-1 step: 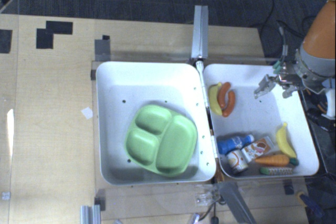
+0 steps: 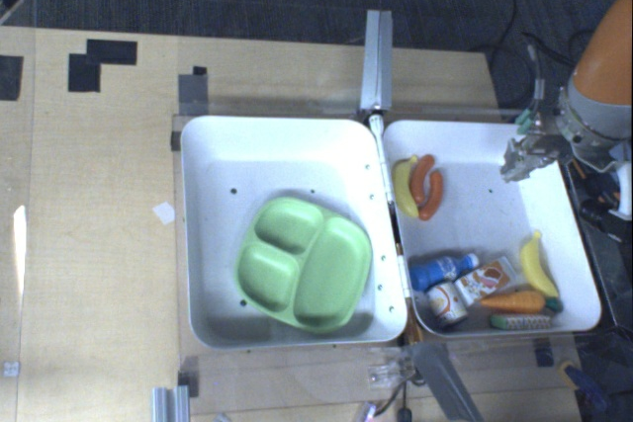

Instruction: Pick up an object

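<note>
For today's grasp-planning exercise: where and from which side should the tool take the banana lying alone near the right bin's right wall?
Grip the banana across its curved middle, coming from above; it lies flat, clear of the carrot below it.

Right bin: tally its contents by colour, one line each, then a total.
Yellow: 2, banana and banana
Orange: 2, hot dog and carrot
Blue: 1, bottle
White-orange: 2, packet and can
Total: 7
</note>
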{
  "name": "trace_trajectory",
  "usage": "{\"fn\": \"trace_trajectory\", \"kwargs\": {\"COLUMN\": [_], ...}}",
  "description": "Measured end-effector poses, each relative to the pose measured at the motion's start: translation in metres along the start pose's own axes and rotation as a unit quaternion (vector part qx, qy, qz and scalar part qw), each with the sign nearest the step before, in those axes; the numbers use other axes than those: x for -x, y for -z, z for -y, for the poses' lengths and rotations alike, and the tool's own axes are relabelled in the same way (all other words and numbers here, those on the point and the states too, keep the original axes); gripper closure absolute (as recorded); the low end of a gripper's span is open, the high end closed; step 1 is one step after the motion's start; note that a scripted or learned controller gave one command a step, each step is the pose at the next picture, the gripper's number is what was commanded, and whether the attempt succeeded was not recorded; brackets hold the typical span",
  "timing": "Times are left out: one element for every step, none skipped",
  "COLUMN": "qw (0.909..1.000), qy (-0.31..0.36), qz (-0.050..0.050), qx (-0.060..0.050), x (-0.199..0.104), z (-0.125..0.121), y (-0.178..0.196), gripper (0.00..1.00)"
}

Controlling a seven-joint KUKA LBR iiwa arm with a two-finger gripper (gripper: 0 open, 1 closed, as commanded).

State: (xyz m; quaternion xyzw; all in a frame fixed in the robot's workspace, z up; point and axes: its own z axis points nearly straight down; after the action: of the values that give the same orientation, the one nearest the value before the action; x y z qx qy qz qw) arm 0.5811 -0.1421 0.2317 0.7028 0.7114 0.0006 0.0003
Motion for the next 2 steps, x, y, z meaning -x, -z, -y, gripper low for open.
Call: {"fn": "trace_trajectory", "kwargs": {"qw": [0.9993, 0.9995], "qy": [0.038, 0.032], "qz": [0.001, 0.000], "qx": [0.001, 0.000], "x": [-0.023, -0.039], "z": [0.053, 0.073], "y": [0.092, 0.055], "gripper": [1.00, 1.00]}}
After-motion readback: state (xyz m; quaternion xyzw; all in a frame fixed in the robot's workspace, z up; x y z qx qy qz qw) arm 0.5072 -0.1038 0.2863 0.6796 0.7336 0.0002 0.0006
